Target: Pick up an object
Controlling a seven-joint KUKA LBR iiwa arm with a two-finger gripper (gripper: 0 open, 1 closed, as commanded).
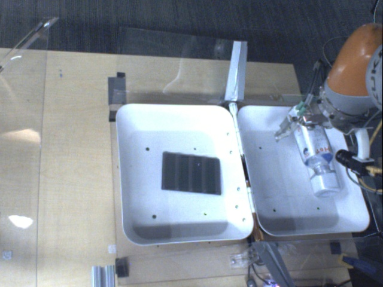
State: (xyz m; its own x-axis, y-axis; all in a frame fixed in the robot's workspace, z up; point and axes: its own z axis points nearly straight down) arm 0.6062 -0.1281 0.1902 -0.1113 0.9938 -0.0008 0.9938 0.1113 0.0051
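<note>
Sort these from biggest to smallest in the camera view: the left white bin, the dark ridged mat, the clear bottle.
1. left white bin
2. dark ridged mat, lying inside that bin
3. clear bottle, in the right bin

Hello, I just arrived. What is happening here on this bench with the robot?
A grey robot arm with an orange band reaches in over the right bin, where a clear plastic bottle lies. Its gripper is at the bottle's upper end, but a grasp cannot be confirmed. The left bin holds a dark ribbed rectangular piece, lying flat and untouched.
</note>
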